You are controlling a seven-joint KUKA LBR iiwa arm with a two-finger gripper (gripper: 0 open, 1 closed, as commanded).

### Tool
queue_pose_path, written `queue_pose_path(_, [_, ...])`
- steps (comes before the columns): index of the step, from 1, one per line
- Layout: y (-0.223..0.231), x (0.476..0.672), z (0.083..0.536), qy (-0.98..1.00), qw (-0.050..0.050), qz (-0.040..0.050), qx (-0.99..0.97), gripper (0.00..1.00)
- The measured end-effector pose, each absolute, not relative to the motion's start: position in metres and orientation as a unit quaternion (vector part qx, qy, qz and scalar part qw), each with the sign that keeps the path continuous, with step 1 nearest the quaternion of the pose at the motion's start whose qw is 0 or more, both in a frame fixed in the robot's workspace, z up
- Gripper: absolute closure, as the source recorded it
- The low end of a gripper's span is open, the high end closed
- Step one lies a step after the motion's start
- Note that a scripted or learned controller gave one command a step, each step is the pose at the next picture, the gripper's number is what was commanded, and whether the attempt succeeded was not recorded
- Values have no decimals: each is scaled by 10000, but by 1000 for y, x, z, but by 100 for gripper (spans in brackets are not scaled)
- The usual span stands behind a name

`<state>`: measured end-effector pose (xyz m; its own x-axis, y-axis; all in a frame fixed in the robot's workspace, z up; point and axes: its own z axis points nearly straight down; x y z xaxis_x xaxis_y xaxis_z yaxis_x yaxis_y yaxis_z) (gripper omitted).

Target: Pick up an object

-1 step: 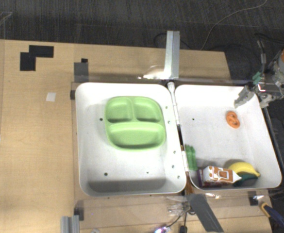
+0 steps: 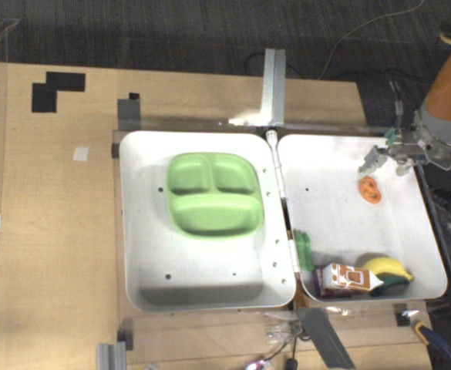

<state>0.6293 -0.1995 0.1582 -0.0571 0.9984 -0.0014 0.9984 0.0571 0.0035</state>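
Bins sit side by side: the left bin (image 2: 136, 206) holds a green divided tray (image 2: 213, 193), the right bin (image 2: 325, 206) the rest. Near its far right corner the gripper (image 2: 387, 157) hovers, fingers spread with nothing between them. A small orange object (image 2: 370, 190) lies just below and slightly left of it, closer than the yellow banana (image 2: 387, 267) and brown carton (image 2: 347, 279) along the near wall.
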Motion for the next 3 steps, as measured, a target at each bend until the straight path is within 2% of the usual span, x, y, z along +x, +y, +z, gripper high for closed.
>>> queue_pose_path(1, [-205, 636, 89, 7416, 48, 24, 6708, 0])
queue_pose_path(2, [-204, 625, 89, 7435, 47, 25, 6687, 0])
queue_pose_path(3, [-203, 628, 103, 7445, 84, 51, 6675, 100])
